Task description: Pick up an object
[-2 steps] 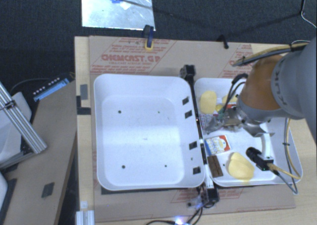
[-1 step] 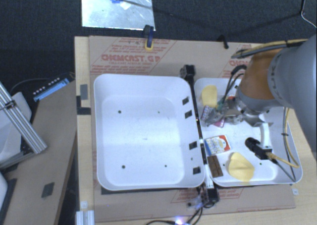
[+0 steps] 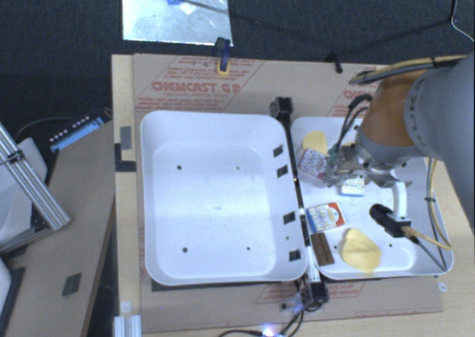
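White right bin (image 3: 423,265) crowded near left wall; pincer (image 3: 343,172) low inside, grip state can't tell.

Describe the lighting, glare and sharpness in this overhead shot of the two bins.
Camera view: even, soft light; the left bin reads bright white, nearly washed out, with faint shading along its walls. The metal sheet at the top shows patchy glare. Small items in the right bin look soft, and the pincer area is blurry and cluttered, so its details are hard to read.
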Robot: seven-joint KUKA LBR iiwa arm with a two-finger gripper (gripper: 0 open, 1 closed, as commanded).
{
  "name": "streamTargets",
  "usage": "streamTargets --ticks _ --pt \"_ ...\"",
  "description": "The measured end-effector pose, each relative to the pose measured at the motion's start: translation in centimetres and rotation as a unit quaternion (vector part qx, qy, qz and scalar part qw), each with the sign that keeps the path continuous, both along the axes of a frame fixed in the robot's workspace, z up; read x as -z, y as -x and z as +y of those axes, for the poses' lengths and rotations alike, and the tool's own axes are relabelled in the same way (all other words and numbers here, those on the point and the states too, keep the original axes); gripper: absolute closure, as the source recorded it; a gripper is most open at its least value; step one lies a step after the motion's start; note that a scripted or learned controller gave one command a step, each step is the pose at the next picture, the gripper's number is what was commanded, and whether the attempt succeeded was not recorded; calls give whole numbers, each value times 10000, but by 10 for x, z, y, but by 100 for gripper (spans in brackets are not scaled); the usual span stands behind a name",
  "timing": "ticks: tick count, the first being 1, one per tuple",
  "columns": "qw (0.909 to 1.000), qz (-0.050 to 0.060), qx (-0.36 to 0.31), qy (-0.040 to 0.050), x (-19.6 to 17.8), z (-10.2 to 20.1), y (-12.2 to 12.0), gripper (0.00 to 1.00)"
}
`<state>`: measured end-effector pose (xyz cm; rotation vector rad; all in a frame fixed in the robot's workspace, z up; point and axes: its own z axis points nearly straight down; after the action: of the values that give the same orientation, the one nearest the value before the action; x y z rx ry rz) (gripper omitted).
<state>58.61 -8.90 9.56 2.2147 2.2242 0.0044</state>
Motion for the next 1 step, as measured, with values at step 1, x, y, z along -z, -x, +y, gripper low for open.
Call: streamTargets --ticks 1 --pt "9999 -93 -41 -6 -180 66 -51 100"
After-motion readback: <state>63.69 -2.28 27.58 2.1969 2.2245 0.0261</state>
